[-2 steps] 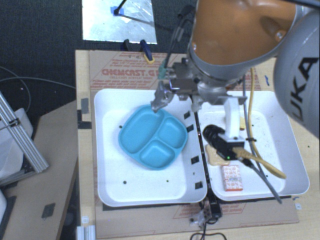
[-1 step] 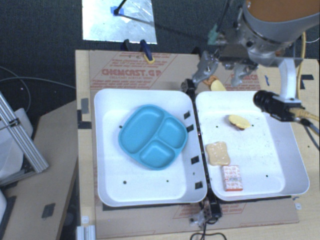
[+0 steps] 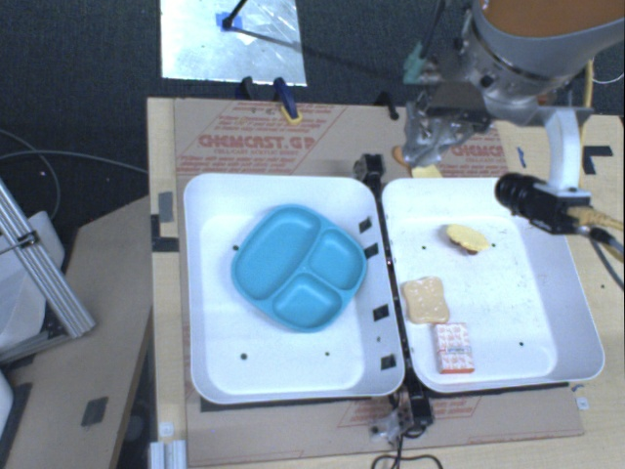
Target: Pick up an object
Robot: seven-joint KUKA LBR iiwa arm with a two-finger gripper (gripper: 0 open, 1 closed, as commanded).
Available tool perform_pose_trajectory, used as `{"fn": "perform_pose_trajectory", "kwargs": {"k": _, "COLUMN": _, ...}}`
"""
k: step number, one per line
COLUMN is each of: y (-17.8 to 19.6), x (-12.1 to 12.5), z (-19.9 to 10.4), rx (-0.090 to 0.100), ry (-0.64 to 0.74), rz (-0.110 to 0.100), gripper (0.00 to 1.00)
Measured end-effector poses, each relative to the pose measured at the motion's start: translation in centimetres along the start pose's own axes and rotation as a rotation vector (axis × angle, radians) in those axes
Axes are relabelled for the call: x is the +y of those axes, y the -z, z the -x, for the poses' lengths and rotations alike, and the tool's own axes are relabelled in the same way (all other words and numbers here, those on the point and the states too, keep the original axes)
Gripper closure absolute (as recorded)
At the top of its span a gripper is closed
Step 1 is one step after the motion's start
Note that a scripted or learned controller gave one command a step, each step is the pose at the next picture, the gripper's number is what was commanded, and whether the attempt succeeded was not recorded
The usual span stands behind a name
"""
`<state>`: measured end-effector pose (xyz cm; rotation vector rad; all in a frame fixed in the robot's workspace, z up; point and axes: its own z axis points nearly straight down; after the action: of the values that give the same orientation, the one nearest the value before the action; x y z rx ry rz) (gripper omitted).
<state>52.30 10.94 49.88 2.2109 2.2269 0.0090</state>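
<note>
Where the arm (image 3: 547,27) comes in from the right, its orange band and grey wrist sit high over the far edge of the right bin (image 3: 576,330). Tool (image 3: 427,156) hangs at that bin's far-left corner, above the rim; a small yellowish scrap (image 3: 427,171) lies just under its tip. Cannot tell if the tool is released or clenched, or if it has hold of anything.

Right bin contents: yellow rounded piece (image 3: 468,238) near the middle; toast-like tan slice (image 3: 426,300) toward the left wall; red-and-white packet (image 3: 454,348) just nearer the camera than the slice, close beside it. All three lie flat on the bin floor, well apart from the tool.

Left bin (image 3: 210,360): blue divided plate (image 3: 298,267), three compartments, lying flat, roughly centred.

Both bins rest on a cardboard sheet (image 3: 254,135) on the surface. Black cylindrical fixture (image 3: 532,201) overhangs the right bin's far-right side.
</note>
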Motion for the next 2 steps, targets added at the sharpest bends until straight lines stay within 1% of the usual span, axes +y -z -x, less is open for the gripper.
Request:
{"fn": "perform_pose_trajectory", "kwargs": {"k": 1, "y": -2.3, "x": -3.7, "z": -0.6, "rx": -0.001, "ry": -0.003, "rz": -0.007, "gripper": 1.00}}
{"fn": "perform_pose_trajectory", "kwargs": {"k": 2, "y": -3.2, "x": -3.6, "z": -7.7, "rx": 0.000, "ry": 0.002, "rz": -0.005, "gripper": 1.00}}
